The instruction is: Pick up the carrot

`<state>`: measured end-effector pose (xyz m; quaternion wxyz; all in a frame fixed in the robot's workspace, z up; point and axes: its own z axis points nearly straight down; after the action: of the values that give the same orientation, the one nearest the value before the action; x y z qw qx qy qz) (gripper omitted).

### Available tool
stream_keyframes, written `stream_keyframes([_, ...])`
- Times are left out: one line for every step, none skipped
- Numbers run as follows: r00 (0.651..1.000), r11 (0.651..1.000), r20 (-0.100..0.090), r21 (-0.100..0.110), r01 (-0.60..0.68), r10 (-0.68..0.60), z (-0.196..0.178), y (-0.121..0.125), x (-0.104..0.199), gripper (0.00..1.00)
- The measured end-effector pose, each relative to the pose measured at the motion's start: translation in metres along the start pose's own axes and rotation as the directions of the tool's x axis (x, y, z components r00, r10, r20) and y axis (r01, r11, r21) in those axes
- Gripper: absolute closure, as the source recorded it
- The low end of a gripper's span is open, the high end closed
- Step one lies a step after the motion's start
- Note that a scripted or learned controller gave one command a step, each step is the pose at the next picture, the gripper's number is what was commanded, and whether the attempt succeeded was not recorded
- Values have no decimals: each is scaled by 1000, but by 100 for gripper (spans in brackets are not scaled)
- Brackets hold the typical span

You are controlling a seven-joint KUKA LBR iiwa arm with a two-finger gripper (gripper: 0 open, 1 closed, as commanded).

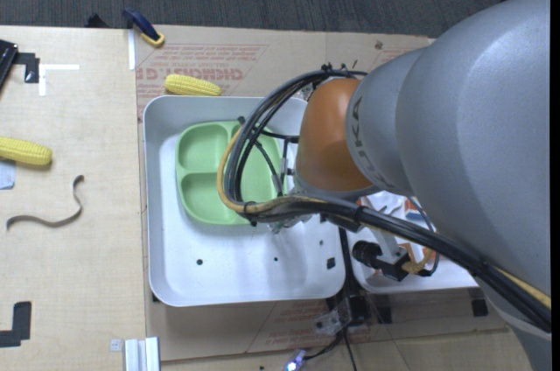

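Grey arm (464, 150) with its orange band (328, 137) covers the gripper, so its grasp cannot be told. Below it a green divided plate (206, 172) lies in the left white bin (227, 273) (the carrot cannot be made out)

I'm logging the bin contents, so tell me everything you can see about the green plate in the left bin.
The green plate is a pale green divided tray, plastic by its look, with rounded corners and raised ridges splitting it into compartments. It lies flat on the floor of the left white bin, in the bin's far half. The arm's cables and orange band cover its right side, so what lies there cannot be told.
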<state>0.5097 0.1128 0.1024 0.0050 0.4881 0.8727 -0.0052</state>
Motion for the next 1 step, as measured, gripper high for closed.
stream_keyframes([1000,1000,2,3,0,0,-8,-1,-2,100])
